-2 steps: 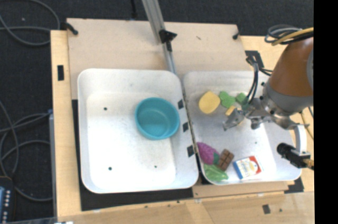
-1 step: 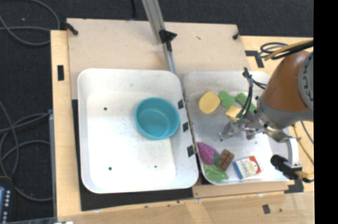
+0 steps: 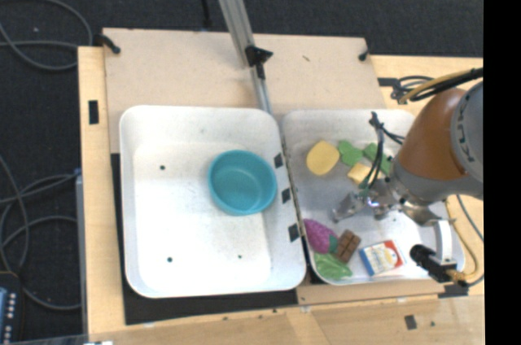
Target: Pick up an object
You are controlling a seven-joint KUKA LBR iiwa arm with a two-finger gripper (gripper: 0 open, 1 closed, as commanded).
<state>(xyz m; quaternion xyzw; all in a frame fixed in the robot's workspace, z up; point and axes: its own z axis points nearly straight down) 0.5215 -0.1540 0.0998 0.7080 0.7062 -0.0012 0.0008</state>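
2 shallow white bins sit side by side on the desk (image 3: pixel 187 71). At the middle of the left bin (image 3: pixel 163 254) lies 1 teal bowl (image 3: pixel 242 181), upright and well apart from every wall. The right bin (image 3: pixel 303 132) carries the rest. Near its far edge lies a yellow rounded piece (image 3: pixel 322 158), with a green piece (image 3: pixel 351 150) just beside it and a small pale yellow block (image 3: pixel 359 172) touching that green piece's near side. Toward the near edge, close to the wall shared with the left bin, lies a magenta ridged toy (image 3: pixel 318 234); a brown chocolate-bar piece (image 3: pixel 348 245) lies just beside it, and a green leaf-like piece (image 3: pixel 334 265) lies against the near wall. A small red and white carton (image 3: pixel 381 256) lies flat near the near right corner.

Reaching in over the right bin's right edge, the grey arm with its orange band (image 3: pixel 430 141) hangs low. Its fingers (image 3: pixel 345 211) point toward the shared wall above bare bin floor between the yellow block and the chocolate piece; they look pressed close together with nothing between them, though the view is too coarse to be certain.
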